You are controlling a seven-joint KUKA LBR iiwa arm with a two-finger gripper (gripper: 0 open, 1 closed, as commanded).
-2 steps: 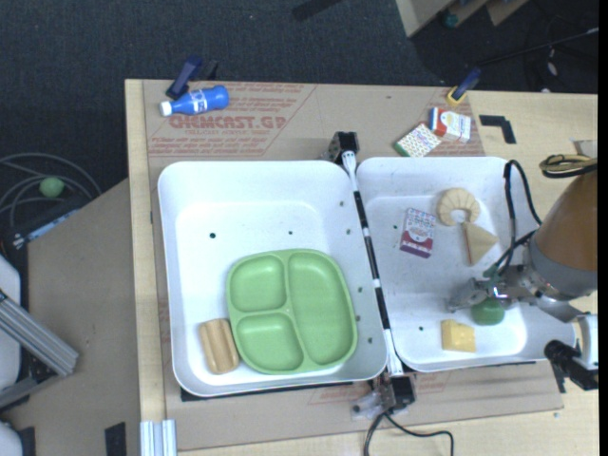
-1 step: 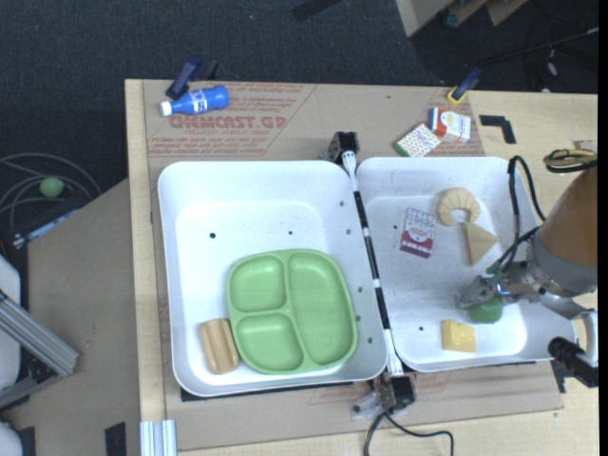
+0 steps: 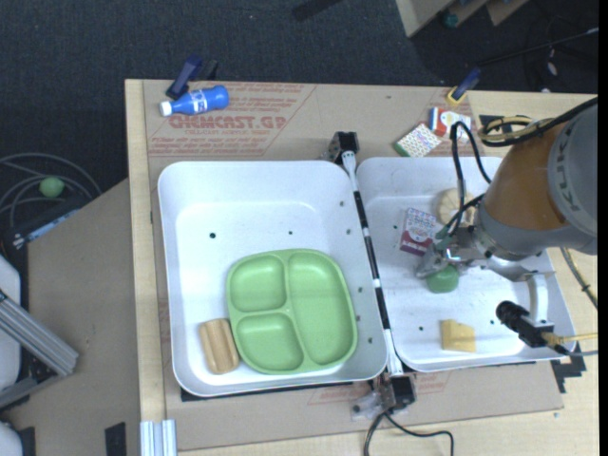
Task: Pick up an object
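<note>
My gripper (image 3: 440, 259) is low in the right bin (image 3: 408, 340), reaching in from the right. Its tip sits right over a small green round object (image 3: 442, 279), touching or nearly so. A red and white packet (image 3: 417, 230) lies just up and left of the gripper. A tan round piece (image 3: 448, 202) rests near the bin's far side, partly behind the arm. A yellow block (image 3: 457, 335) lies near the bin's front edge.
The left bin (image 3: 190, 217) holds a green divided plate (image 3: 289, 310) and a tan wooden block (image 3: 218, 345) at its front left. A blue and white bottle (image 3: 195, 100) lies on the bench behind. Cables and small items sit at the back right.
</note>
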